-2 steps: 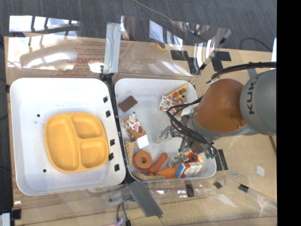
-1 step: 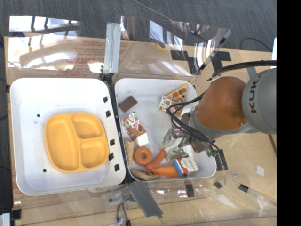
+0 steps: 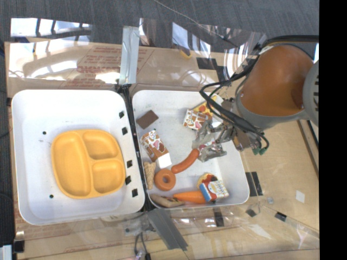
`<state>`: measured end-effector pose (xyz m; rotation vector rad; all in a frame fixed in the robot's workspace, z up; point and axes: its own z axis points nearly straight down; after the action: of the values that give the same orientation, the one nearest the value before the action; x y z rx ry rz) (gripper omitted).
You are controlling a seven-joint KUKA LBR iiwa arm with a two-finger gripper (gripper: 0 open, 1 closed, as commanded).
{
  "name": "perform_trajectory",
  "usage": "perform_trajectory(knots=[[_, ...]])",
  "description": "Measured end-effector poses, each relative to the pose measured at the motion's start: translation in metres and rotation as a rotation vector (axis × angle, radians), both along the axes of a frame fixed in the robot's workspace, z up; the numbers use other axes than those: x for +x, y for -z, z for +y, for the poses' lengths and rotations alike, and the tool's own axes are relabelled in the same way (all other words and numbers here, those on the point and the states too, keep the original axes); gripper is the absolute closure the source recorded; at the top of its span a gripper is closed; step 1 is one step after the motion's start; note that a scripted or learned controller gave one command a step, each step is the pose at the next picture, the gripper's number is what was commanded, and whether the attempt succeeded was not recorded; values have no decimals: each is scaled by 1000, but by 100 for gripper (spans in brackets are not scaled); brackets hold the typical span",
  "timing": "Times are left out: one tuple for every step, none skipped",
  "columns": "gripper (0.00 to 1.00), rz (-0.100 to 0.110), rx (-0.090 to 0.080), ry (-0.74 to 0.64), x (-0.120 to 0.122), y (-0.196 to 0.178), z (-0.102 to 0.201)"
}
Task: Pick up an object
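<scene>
Now, arm: reaches in from the right, its orange band above the right bin (image 3: 238, 169).
Gripper (image 3: 209, 148): low inside the right bin, over its middle; whether the fingers are apart or together cannot be told.
Sausage (image 3: 186, 161): orange-red, lying at a slant, its upper end touching or just under the gripper tip; which of the two cannot be told.
Donut (image 3: 165, 180): orange ring, just below the sausage's lower end.
Carrot (image 3: 191, 197): along the bin's near wall, beside a small packet (image 3: 214, 187).
Snack pack (image 3: 154, 145): near the bin's left wall, below a brown block (image 3: 147, 119).
Carton (image 3: 196, 118): printed, up beside the gripper.
Left bin (image 3: 27, 112): holds a yellow tray (image 3: 87, 162) with three compartments.
</scene>
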<state>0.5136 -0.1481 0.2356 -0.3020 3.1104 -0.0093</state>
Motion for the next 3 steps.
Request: perform_trajectory(knots=[[100,20,7,181,33,74,11],[100,1,-1,341,33,65,41],[0,11,6,334,31,68,47]])
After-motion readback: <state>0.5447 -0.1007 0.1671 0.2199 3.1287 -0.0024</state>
